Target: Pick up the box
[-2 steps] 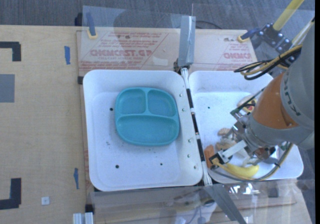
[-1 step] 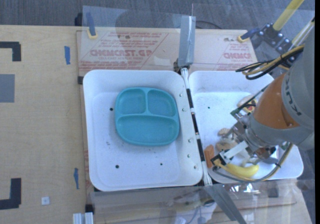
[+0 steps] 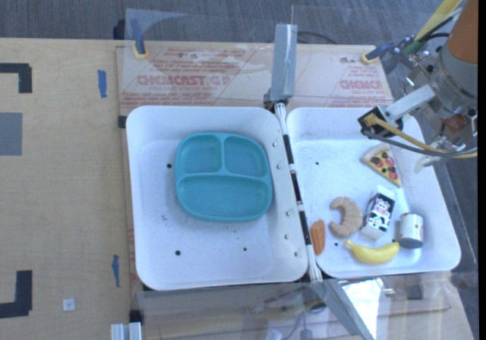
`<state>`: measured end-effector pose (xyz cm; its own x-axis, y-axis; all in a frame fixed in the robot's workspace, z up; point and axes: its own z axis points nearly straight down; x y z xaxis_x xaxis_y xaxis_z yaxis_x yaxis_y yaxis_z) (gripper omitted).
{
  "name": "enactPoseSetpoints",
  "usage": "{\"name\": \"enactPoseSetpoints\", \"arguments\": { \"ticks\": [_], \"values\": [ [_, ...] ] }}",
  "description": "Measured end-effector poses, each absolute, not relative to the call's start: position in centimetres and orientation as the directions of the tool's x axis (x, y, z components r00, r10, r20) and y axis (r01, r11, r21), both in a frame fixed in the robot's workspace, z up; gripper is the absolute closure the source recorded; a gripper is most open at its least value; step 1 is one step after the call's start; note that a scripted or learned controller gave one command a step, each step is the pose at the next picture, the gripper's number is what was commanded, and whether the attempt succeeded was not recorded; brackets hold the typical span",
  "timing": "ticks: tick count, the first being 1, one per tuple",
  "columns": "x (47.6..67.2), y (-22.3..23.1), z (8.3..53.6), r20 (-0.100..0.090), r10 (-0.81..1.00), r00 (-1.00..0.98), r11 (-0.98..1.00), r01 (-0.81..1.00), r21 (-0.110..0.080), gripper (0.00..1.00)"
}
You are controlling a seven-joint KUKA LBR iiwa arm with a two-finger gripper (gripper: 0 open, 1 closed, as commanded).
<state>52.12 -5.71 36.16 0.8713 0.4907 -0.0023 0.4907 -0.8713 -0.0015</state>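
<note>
The box (image 3: 379, 214), a small white carton with black patches, lies in the right bin (image 3: 334, 137) near its front right. A croissant (image 3: 347, 216) is on its left and a silver can (image 3: 411, 229) on its right. The gripper (image 3: 448, 132) hangs over the bin's right rim, up and to the right of the box and well apart from it. Nothing shows between it and the box except a pizza slice (image 3: 382, 163).
A banana (image 3: 373, 252) lies just in front of the box and an orange carrot-like piece (image 3: 318, 236) rests by the divider. The left bin (image 3: 152, 255) bears a teal divided plate (image 3: 224, 177). Yellow cables run above the wrist at the top right.
</note>
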Motion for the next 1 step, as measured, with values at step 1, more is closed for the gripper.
{"name": "enactPoseSetpoints", "arguments": {
  "ticks": [1],
  "values": [
    [47.86, -12.03, 23.87, -0.005, 0.248, 0.969, -0.969, 0.248, -0.004, 0.00]
  ]
}}
